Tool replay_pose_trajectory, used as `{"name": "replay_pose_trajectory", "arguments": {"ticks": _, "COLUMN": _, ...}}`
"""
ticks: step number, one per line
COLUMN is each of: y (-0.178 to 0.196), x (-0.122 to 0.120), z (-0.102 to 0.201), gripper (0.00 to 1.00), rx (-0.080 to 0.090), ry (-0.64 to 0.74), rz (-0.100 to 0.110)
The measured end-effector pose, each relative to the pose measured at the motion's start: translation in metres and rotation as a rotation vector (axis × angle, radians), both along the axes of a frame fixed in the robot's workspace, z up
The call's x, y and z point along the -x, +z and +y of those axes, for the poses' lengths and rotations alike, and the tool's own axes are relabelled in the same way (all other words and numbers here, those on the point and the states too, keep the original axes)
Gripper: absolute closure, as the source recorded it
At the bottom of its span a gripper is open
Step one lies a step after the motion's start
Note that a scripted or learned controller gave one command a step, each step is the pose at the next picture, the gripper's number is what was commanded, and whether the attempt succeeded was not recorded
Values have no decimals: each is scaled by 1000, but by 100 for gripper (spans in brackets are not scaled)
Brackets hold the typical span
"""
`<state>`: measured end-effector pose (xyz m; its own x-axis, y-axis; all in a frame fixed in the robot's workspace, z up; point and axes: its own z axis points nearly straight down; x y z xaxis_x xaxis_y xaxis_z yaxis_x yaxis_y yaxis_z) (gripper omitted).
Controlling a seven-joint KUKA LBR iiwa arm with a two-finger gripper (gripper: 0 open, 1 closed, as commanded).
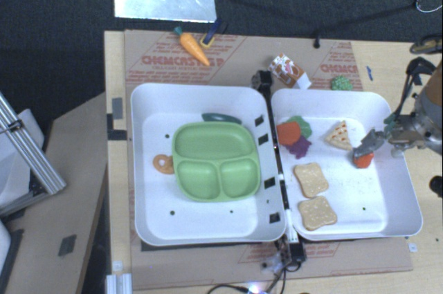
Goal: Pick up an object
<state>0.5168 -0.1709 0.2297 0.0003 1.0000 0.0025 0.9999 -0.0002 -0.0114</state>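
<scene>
My gripper (365,149) reaches in from the right and sits low over the right side of the right bin (398,216). A small red toy (363,160) lies directly under its tip, touching or nearly touching it; whether it is gripped I cannot tell. Just left of the gripper lies a pizza slice (339,135). A cluster of red, green and purple toy food (295,134) sits at the bin's left wall. Two bread slices (311,179) (318,212) lie toward the front.
The left bin (149,216) holds a green divided plate (214,160), an orange ring (164,164) and a dark green piece (221,118). Behind the bins lie a carrot (194,48), a small box (287,70) and a green broccoli (340,83).
</scene>
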Motion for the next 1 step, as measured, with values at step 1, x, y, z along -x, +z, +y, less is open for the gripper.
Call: {"name": "replay_pose_trajectory", "arguments": {"ticks": 1, "y": 7, "x": -3, "z": 0, "gripper": 0, "rx": 3, "ry": 3, "rz": -13}}
